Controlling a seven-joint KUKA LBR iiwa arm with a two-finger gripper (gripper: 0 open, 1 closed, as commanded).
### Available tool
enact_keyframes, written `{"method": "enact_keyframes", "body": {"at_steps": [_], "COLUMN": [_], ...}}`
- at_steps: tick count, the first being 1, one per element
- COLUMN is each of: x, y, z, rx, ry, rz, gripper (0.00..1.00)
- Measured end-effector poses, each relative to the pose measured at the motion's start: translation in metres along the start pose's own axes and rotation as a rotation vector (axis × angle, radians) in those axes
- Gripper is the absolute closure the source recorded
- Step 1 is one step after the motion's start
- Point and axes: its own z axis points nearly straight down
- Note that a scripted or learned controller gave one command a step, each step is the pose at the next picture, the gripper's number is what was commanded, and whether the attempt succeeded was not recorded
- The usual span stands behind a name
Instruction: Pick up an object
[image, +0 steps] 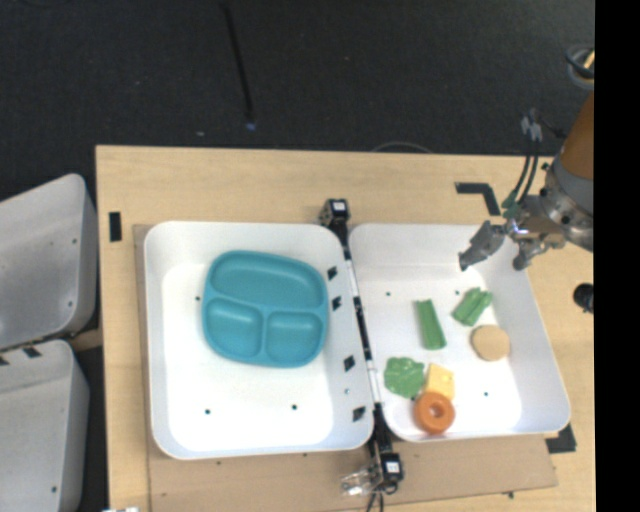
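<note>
Wood bench (120, 300), two white bins side by side. Nearest, in the right bin (530, 400): orange ring (435, 412), touching a yellow block (440, 380), with a green leafy piece (403, 376) just beside. Farther back: tan disc (490, 343), green stick (430, 324), green chunk (471, 306). Left bin (170, 400) holds a teal divided plate (266, 307). Farthest, gripper (498, 247) above the right bin's back edge, fingers spread, nothing between them.
</note>
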Motion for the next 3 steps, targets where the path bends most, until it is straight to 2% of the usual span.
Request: {"method": "enact_keyframes", "body": {"at_steps": [1,2,3], "x": [0.005,0.005,0.012], "y": [-0.003,0.002,-0.004], "z": [0.044,0.106,0.164], "rx": [0.004,0.005,0.005], "ry": [0.000,0.000,0.001], "rz": [0.003,0.006,0.007], "gripper": [0.00,0.00,0.00]}}
